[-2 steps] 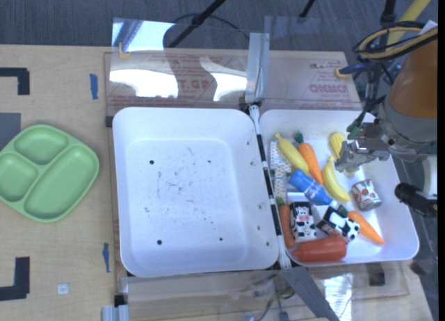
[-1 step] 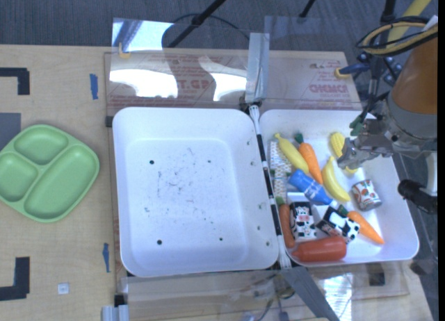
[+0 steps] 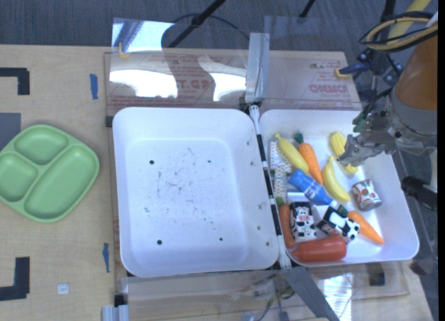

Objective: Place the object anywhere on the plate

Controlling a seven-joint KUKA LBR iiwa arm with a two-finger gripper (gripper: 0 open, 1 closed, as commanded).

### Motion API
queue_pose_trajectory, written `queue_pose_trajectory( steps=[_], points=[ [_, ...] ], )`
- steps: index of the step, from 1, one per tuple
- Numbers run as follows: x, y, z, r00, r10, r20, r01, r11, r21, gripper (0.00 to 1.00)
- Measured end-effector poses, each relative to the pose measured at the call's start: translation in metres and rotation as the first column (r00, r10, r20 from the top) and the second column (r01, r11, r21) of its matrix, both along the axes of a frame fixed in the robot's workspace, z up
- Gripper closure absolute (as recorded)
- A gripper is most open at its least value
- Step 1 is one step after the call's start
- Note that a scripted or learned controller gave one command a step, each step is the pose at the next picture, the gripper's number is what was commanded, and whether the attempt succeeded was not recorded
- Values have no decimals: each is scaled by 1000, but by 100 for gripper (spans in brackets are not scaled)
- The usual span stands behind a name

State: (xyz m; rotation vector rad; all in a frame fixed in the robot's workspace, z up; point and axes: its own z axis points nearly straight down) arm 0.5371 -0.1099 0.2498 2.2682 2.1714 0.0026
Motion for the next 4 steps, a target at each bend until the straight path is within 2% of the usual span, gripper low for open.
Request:
queue_pose_trajectory(
  steps=[1, 4],
  points=[
    [39, -20, 100, 999, 49, 0, -49, 999, -1, 100],
    [43, -18, 131, 998, 54, 10, -54, 998, -9, 100]
  ],
)
